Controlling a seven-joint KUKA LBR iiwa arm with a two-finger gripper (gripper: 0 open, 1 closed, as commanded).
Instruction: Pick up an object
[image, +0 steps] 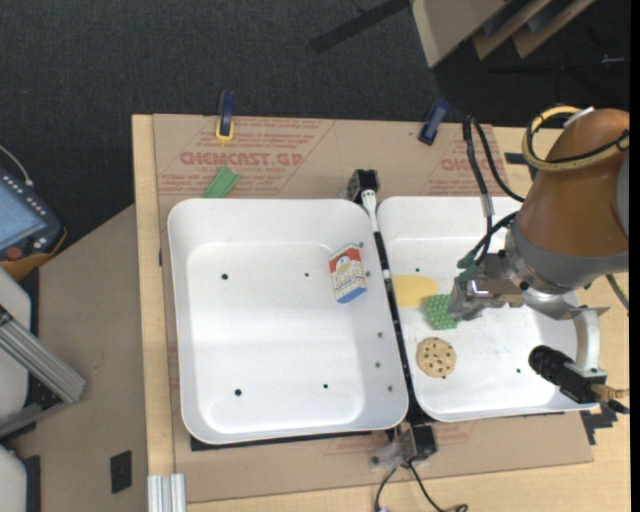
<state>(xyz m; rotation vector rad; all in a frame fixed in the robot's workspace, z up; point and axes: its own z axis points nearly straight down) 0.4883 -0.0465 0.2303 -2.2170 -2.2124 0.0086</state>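
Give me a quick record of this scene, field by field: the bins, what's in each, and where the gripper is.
left bin: shallow white bin, holding a small red, white and blue carton near its right wall
right bin: shallow white bin
right bin contents: flat yellow piece; green studded block; round tan cookie with dark chips
gripper: two-finger gripper low over the right bin, right beside the green block
hold: cannot tell
bench: brown cardboard sheet under both bins, with a green strip on it behind the left bin
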